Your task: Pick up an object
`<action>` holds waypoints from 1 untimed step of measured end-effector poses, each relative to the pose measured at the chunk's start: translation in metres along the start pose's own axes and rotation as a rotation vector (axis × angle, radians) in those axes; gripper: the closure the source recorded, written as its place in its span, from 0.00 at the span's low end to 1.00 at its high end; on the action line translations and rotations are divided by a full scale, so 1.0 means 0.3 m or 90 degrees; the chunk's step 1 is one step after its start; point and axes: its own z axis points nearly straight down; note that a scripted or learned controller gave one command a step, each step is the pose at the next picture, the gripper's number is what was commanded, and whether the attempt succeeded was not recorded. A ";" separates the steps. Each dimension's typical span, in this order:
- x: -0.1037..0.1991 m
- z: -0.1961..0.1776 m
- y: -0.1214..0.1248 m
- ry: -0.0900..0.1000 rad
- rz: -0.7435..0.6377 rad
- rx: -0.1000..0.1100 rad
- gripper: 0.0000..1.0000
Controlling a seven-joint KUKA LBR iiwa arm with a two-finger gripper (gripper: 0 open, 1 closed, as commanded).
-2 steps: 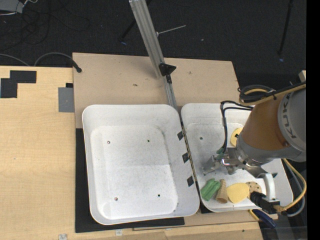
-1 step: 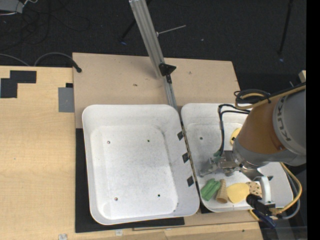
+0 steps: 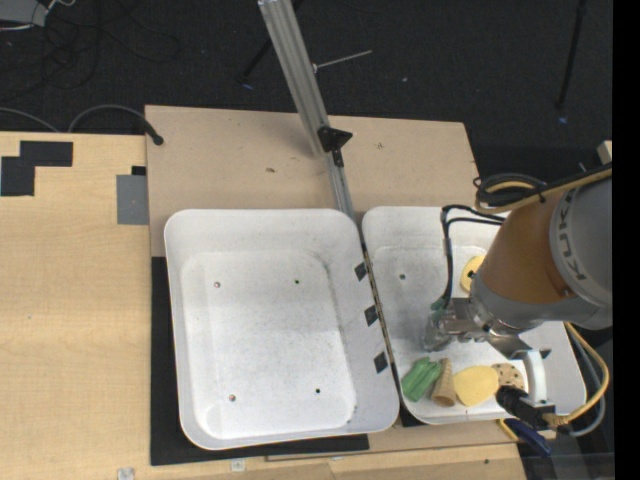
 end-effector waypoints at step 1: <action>-0.001 -0.139 0.000 -0.001 -0.005 -0.002 1.00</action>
